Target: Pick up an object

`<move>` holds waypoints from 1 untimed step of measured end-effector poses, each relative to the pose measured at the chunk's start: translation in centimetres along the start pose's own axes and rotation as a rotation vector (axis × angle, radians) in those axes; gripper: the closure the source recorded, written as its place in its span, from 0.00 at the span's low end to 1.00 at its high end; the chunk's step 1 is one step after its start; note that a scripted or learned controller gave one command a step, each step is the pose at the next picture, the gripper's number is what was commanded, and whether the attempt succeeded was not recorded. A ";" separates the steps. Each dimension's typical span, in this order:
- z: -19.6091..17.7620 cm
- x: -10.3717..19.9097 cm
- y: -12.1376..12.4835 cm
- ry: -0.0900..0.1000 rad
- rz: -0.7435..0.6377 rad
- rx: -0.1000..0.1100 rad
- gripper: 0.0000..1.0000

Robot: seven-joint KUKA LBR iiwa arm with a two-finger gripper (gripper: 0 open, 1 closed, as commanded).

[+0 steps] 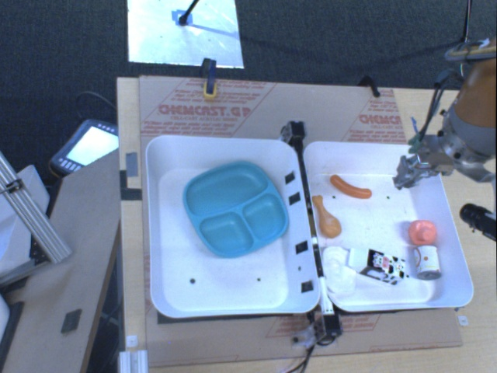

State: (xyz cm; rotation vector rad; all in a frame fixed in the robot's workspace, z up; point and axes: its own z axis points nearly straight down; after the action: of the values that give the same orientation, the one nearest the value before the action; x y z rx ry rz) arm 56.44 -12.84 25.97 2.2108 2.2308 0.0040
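Lying in the right bin (pixel 454 231), just left of the gripper (pixel 405 174) whose state I cannot tell, the sausage (pixel 351 186) is small, orange-red, slightly curved and untouched.

Red print "CHEMCAST GP" read on the protective paper of the sheet (pixel 233 103) under the two bins, upper left, near a yellow clamp (pixel 210 89). Same wording appeared again at the sheet's upper right corner (pixel 380 120), partly cut by the right bin's rim, only "CHEMCAS" clear. Fainter red print showed along the sheet's front edge (pixel 283 326), too small to read. The black-and-white carton (pixel 384 266) in the right bin carried markings, illegible.
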 end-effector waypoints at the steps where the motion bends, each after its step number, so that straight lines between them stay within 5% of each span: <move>1: -0.5 5.5 -0.5 0.001 -0.001 0.001 1.00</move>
State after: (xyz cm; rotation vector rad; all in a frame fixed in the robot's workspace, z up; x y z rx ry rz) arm 55.90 -7.36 26.45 2.2103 2.2330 0.0047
